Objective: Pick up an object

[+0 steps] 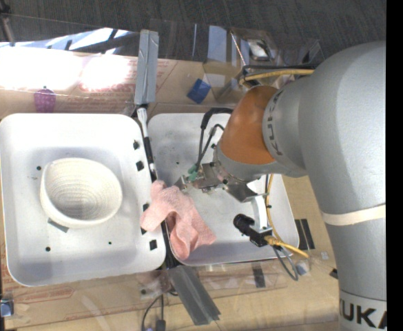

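Arm (304, 123) low over right bin (165, 136) — pink cloth (180, 219) beside.

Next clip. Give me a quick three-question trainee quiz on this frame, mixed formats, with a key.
1. True or false: the white bowl sits in the left bin.
2. The pink cloth lies: A) wholly in the left bin; B) in the right bin, draped over the edge between the bins; C) on the floor.
3. Fill in: the band above the arm's wrist is ____.

Key: 1 true; 2 B; 3 orange.
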### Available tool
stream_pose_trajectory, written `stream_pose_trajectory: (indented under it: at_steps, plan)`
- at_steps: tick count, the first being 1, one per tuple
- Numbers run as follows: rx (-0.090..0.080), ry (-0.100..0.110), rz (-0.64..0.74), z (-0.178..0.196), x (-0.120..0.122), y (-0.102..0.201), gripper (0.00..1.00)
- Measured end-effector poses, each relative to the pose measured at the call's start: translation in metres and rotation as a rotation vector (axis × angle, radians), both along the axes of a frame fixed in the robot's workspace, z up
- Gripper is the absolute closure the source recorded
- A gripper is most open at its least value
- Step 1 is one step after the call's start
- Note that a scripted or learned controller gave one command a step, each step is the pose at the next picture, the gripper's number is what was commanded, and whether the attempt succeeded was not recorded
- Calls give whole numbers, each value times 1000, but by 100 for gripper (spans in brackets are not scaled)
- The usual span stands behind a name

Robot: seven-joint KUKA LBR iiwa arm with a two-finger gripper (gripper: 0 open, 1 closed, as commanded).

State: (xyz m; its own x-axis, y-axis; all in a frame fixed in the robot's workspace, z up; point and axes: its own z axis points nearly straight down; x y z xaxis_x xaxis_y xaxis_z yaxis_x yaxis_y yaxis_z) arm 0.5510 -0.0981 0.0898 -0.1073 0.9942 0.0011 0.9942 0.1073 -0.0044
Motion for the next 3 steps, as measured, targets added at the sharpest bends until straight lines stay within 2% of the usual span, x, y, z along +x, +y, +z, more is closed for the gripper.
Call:
stream_pose_trajectory:
  at_steps: [1, 2, 3]
  plan:
    - [1, -1, 127, 0, -36, 5, 0]
    - [2, -2, 329, 0, -74, -1, 0]
    - [-1, -5, 42, 1, -74, -4, 0]
